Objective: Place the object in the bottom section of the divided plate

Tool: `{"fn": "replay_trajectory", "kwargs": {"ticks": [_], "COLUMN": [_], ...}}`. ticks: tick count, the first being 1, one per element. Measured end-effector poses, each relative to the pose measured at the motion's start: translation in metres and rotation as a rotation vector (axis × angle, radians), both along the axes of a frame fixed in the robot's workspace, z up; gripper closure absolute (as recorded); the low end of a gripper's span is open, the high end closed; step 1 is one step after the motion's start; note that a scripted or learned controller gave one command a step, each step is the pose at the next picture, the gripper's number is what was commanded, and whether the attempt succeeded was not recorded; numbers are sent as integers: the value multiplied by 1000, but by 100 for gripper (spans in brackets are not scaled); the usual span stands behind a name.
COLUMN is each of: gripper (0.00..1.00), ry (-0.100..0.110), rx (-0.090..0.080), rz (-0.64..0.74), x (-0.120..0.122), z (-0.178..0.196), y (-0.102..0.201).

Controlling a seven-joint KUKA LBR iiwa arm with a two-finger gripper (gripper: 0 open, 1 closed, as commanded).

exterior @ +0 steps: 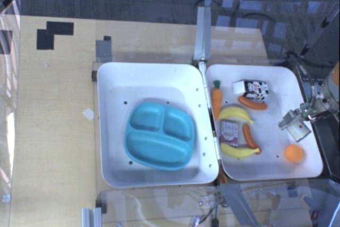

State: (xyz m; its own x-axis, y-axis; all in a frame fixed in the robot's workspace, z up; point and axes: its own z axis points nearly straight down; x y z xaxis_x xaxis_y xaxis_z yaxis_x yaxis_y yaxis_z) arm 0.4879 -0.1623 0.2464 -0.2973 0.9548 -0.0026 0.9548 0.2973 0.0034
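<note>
Now | divided plate (159, 142) long axis left-right | hand (295, 124) over right bin (311, 167), grip unclear

A pale wooden worktop (53, 114) fills the left and centre of the frame. Two shallow white bins sit on it side by side, touching: the left bin (114, 167) at centre, the right bin (276, 74) toward the right edge. Black patches (53, 33) mark its upper left.
</note>
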Motion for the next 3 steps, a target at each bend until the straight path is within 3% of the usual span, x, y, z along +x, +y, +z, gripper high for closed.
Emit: {"fn": "replay_trajectory", "kwargs": {"ticks": [1, 2, 3], "gripper": [100, 100, 100], "ry": [-6, -6, -1], "rx": [-3, 0, 1], "rz": [258, 38, -30], "x": [1, 0, 0], "z": [88, 190, 56], "y": [42, 113, 100]}}
